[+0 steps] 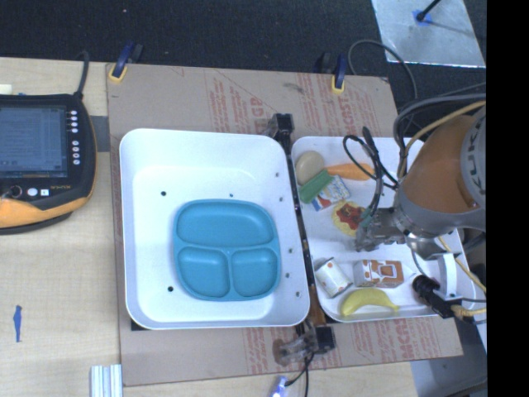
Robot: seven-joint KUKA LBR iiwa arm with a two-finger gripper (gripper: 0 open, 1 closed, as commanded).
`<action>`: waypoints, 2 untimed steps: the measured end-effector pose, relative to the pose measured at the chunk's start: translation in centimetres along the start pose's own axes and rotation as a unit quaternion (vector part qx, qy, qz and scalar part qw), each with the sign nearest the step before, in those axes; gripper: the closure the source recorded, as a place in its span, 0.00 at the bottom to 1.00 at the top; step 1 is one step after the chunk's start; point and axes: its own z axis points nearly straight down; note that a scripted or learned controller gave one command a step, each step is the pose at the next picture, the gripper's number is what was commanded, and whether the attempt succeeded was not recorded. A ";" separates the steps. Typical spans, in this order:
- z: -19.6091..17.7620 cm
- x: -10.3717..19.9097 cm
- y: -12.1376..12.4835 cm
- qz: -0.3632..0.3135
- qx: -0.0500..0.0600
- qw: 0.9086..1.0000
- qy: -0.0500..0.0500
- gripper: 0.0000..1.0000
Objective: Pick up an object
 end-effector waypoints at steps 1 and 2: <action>0.0 0.0 0.0 0.000 0.000 1.000 0.000 0.00; 1.1 1.9 5.0 0.002 0.000 1.000 0.001 0.00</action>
